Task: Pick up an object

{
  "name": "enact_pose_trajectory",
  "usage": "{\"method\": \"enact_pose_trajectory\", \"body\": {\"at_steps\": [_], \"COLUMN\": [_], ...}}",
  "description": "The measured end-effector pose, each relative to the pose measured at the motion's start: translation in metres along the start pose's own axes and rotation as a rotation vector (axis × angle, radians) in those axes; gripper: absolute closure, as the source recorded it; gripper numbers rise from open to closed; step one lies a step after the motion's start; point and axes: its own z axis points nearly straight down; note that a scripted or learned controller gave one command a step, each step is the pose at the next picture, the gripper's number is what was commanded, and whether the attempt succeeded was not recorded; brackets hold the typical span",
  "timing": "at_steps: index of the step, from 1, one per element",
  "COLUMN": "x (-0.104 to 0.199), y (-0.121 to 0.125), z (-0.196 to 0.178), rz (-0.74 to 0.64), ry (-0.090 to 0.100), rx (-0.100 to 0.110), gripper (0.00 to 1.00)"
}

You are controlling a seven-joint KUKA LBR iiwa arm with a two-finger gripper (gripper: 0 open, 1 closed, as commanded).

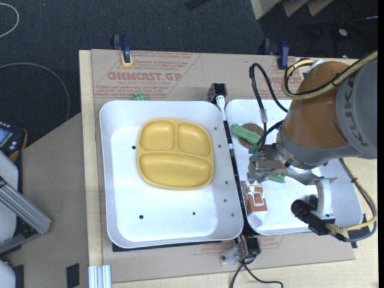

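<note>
My gripper (262,168) is down in the right bin (282,224), near its left wall. The grey arm with the orange band reaches in from the right and covers much of that bin. A green object (245,133) lies just behind the gripper, with a brown round thing (254,127) beside it. A bit of green (275,176) shows right under the gripper body; whether it is held cannot be seen. An orange and white item (256,198) lies in front of the gripper near the bin's left wall.
The left bin (120,209) holds a yellow divided plate (176,153) in its back half. A black ridge (231,155) separates the two bins. Blue clamps (125,45) sit at the bench's back edge.
</note>
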Motion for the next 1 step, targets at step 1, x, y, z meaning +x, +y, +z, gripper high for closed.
{"method": "enact_pose_trajectory", "body": {"at_steps": [1], "x": [-0.0036], "y": [0.0013], "z": [-0.0139], "rz": [0.005], "ry": [-0.003], "rx": [-0.009], "gripper": [1.0]}}
